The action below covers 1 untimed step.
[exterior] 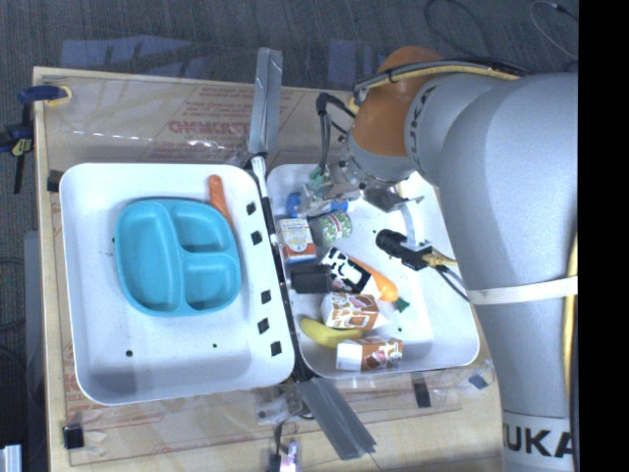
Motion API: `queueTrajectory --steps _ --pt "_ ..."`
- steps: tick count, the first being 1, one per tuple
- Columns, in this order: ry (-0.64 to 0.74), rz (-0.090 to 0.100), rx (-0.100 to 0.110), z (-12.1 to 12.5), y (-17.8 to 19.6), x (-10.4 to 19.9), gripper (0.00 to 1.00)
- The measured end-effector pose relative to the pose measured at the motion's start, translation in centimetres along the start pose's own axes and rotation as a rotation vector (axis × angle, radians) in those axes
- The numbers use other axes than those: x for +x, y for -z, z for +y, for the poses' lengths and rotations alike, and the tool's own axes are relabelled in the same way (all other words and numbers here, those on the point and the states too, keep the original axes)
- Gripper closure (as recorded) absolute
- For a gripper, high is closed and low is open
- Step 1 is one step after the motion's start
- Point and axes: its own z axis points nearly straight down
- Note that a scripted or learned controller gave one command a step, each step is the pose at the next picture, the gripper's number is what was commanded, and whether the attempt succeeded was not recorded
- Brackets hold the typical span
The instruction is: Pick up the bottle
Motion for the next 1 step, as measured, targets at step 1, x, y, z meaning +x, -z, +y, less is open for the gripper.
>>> queueTrajectory --steps 1 --pt "-0.05 0.009 0.018 -2.63 12.11 4.54 1.0"
